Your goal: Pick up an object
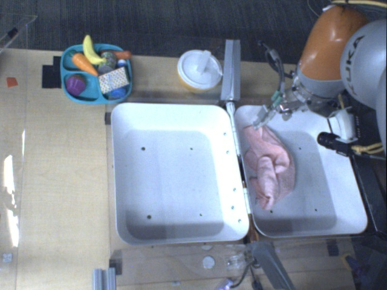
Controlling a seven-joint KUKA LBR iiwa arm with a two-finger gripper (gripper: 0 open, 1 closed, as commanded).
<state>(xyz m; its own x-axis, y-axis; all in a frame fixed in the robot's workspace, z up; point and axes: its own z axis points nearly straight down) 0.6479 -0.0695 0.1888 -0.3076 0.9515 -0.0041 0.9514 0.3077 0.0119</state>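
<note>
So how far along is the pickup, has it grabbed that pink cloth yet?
Nothing looks done yet: the pink cloth lies crumpled in the right bin. In hand: the claw sits at the cloth's top end, near the bin's back edge. I can't tell if it grips. Left: closing on the cloth and lifting it.

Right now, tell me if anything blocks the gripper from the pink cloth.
Nothing visible does. The gripper sits at the far end of the pink cloth in the right bin, with only bare bin floor around the cloth.
</note>
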